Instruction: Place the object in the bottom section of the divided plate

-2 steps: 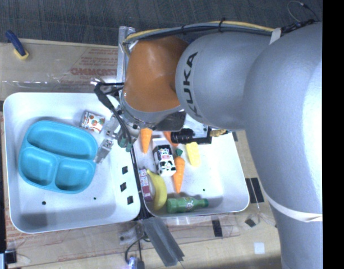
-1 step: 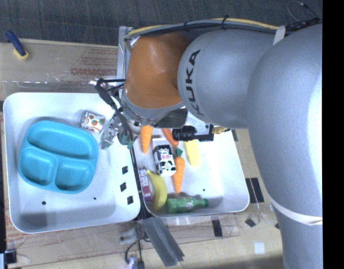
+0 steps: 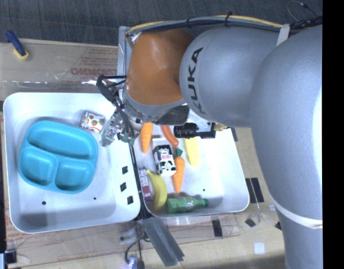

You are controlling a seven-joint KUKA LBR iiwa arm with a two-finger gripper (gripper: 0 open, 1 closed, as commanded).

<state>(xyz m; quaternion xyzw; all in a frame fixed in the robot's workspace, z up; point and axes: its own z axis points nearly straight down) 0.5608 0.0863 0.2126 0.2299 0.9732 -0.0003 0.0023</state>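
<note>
From where I stand the gripper (image 3: 111, 130) hangs low over the right-hand side of the left bin (image 3: 26, 217), just beside a small printed carton (image 3: 92, 120). The carton lies on the bin floor close to the upper right rim of the blue divided plate (image 3: 27, 150). I take the carton to be the object meant, though nothing is visibly held. Whether the gripper is spread or closed I cannot tell, as its metal tip is a tangle of glints and cable.

The plate is smooth moulded plastic with rounded corners. It has one long section at the far side and two smaller ones nearer me, so "bottom" could mean either of the near pair, and a drop could land in the wrong one. The ridges between sections are low, so a light cardboard carton released at a tilt could tip over a ridge or skid off the glossy rim. The carton also sits near the plate's edge, and a closing grip might nudge it against the plate instead of catching it.

The right bin (image 3: 233, 167) is crowded with two tapered carrots (image 3: 145, 137), a curved banana (image 3: 157, 188), a green bottle (image 3: 186, 204) on its side and a cow-patterned carton (image 3: 165, 159). The bulky grey arm (image 3: 233, 66) hangs over them, and a careless swing could catch the nearest carrot.
</note>
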